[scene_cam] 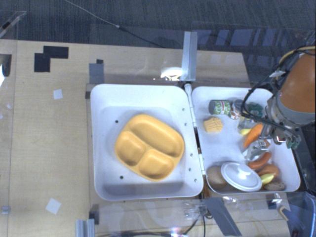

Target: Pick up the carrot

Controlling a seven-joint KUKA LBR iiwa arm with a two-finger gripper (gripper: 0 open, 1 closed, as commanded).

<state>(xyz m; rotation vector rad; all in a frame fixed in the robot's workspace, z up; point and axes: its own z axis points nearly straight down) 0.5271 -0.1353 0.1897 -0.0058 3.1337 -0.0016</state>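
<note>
The carrot is a short orange piece lying tilted in the right bin, toward its right side. My gripper hangs from the grey wrist just below and right of the carrot, close to its lower end. Cables and the wrist body cover the spot where they meet, so I cannot tell whether they touch. The arm's orange band sits above the bin's right edge.
Near the carrot lie a green-labelled can, a yellow corn piece, a reddish sausage, a white lid, a brown potato and a yellow item. The left bin holds a yellow divided tray.
</note>
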